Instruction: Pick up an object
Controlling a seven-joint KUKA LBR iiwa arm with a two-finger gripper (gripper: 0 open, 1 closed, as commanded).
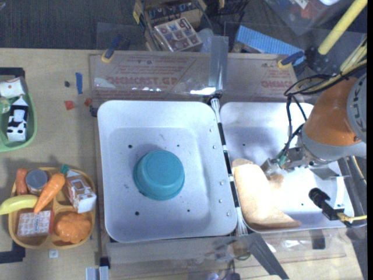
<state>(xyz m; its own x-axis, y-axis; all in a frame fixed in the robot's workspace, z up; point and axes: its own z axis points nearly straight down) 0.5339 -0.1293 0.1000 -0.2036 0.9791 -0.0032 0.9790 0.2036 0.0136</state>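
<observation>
At the lower right of the frame, we are hovering the gripper (274, 169) over the bread slice (259, 198); its finger state is looking unclear.

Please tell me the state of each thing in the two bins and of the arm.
Bowl: upside down, alone in left bin.
Bread: lying flat in right bin, against its left wall.
Gripper: low over the bread's upper right edge.
</observation>
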